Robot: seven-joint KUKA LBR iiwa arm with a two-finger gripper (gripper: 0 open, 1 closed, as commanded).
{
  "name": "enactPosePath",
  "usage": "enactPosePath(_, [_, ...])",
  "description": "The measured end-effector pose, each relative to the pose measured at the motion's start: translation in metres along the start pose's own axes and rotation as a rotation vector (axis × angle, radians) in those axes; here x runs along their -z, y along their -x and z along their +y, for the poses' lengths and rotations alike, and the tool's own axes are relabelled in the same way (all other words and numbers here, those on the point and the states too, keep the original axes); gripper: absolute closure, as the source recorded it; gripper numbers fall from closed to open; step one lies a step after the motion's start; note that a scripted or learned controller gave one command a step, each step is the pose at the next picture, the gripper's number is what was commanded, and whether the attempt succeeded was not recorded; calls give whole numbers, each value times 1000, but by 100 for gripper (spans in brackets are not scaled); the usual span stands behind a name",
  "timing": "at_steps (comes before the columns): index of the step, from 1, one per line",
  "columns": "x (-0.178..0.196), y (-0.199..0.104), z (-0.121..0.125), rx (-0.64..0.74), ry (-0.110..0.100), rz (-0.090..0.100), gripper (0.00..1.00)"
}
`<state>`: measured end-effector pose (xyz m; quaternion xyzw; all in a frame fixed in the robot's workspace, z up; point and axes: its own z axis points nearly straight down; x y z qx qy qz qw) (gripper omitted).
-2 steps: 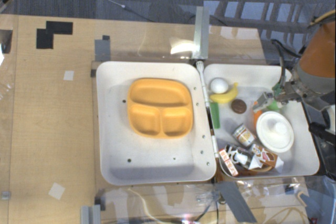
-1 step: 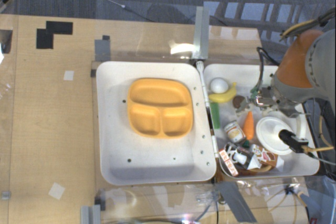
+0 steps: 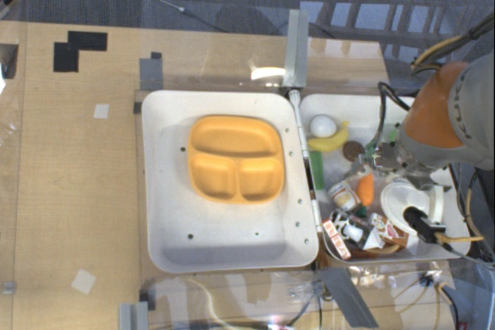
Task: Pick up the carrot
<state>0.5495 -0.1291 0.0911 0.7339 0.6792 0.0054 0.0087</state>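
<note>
Cluttered packets and small wrappers [image 3: 349,230] crowd the near edge of the right bin [image 3: 363,103], closest to the lens. Just beyond them lies the carrot [image 3: 366,190], its long axis running roughly away from the camera, tip toward the banana [image 3: 328,140]. Hovering just right of it is the pincer [image 3: 389,158], under the orange-banded wrist; whether it is released or clenched I cannot tell. Judging from this, the coming move is a short shift leftward and down. An orange divided tray [image 3: 236,158] sits in the left bin [image 3: 166,189].
</note>
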Motion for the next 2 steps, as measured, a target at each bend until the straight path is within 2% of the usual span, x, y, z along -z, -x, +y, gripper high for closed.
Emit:
enactPosePath(1, [14, 2, 3, 6, 10, -5, 100])
enactPosePath(2, [132, -62, 13, 36, -5, 6, 100])
